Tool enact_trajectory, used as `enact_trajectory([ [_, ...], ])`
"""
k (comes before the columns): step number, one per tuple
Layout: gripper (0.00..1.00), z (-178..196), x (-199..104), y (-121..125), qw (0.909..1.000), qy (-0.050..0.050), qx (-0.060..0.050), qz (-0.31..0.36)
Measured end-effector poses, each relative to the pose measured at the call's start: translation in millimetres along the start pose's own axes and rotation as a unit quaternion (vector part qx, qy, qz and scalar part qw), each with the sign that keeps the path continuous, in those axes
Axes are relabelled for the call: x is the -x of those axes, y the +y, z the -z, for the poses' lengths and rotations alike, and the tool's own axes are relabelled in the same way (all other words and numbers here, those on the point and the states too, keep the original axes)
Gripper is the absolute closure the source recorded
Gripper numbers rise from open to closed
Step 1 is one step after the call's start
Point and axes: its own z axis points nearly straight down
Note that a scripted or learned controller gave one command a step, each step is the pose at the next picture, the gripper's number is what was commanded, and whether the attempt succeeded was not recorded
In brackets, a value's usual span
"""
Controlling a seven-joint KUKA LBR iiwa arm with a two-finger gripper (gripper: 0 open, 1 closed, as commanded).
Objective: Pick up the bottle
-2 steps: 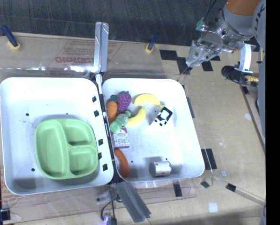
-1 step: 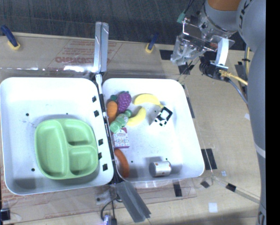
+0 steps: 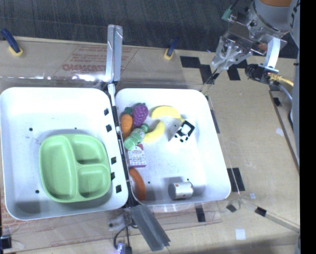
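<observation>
1. Dark carpet runs behind the bench [image 3: 253, 142], a pale board marked with black tape, and two shallow white bins sit on it side by side — the left bin [image 3: 20, 105] holds a green divided tray [image 3: 74, 167], the right bin [image 3: 210, 157] holds the clutter I care about.
2. My gripper [image 3: 224, 62] hangs off the bin entirely, above the bench just beyond the right bin's far right corner. Its thin fingers point down and toward the bin; whether they are spread or closed I cannot tell at this size, but nothing is between them.
3. My target, the bottle [image 3: 135, 137], is green with a pale cap end and lies on its side near the right bin's left wall, by the divider between the bins.
4. So the bottle lies well apart from me — down and to the left in the camera view, across most of the bin's width.
5. Its long axis runs diagonally, from lower left to upper right.
6. It is crowded: a carrot [image 3: 126, 123] and purple grapes [image 3: 140, 111] just above it, a banana [image 3: 155, 132] touching or nearly touching its right side, a small pink carton [image 3: 137, 156] just below.
7. My judgement: I should close across the bottle's narrow width, fingers set crosswise to that diagonal, or I may catch the banana instead.
</observation>
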Motion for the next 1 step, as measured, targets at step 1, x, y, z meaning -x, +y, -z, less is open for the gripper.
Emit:
enact_trajectory([
  [1, 1.0, 9.8, -1.7, 0.0, 1.0, -0.001, -0.001, 0.004],
])
